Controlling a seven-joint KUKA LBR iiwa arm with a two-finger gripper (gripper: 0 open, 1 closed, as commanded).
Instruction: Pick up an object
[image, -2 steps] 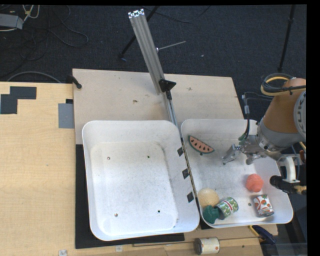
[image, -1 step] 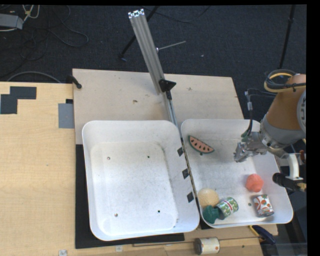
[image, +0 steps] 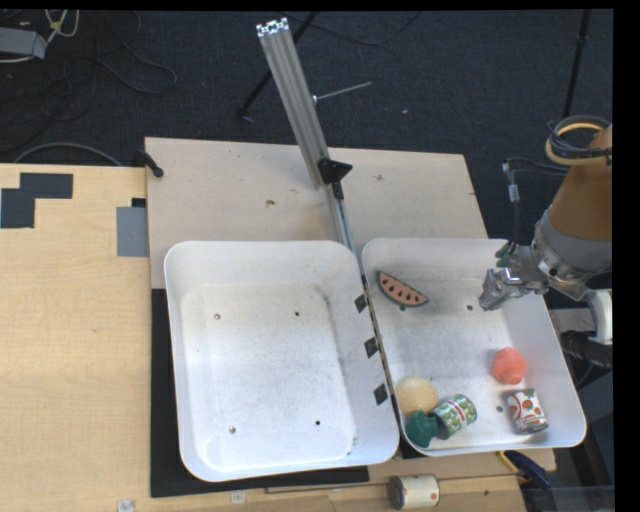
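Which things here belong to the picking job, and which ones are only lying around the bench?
For the job:
- gripper
- right bin
- watermelon slice
- orange ball
- yellow ball
- green can
- red and white can
- dark green toy

Lying about:
- left bin
- metal rail
- small cylinder

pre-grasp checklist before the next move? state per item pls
1. Gripper over the right bin, near its far right side: ok.
2. Anything between its fingers: cannot tell.
3. Nearest targets apart from each other, watermelon slice and orange ball: ok.
4. Near-edge cluster, yellow ball, green toy and striped can, crowded together: not ok.
5. Red-and-white can close to the bin's wall: not ok.
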